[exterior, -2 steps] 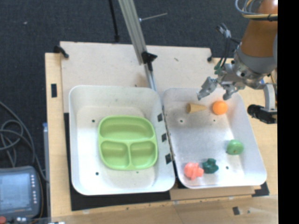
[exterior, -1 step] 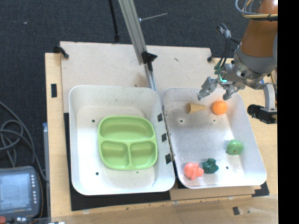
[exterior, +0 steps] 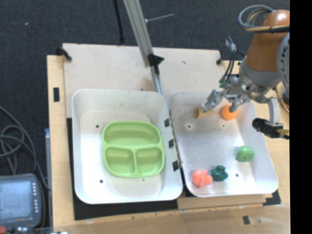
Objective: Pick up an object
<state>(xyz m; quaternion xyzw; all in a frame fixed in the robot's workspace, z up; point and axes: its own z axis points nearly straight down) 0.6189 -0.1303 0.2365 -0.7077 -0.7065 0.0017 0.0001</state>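
Camera view: approach step, two-finger gripper (exterior: 224,103) spread open and holding nothing above the small tan wooden block (exterior: 203,112); next, descend and close.

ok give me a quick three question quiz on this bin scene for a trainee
1. True or false: the green divided tray lies in the left bin.
2. Which object lies nearest the tool? A) orange ball B) green ball C) pink toy
3. Fill in: the dark green toy lies right beside the ____ toy.

Key: 1 true; 2 A; 3 pink
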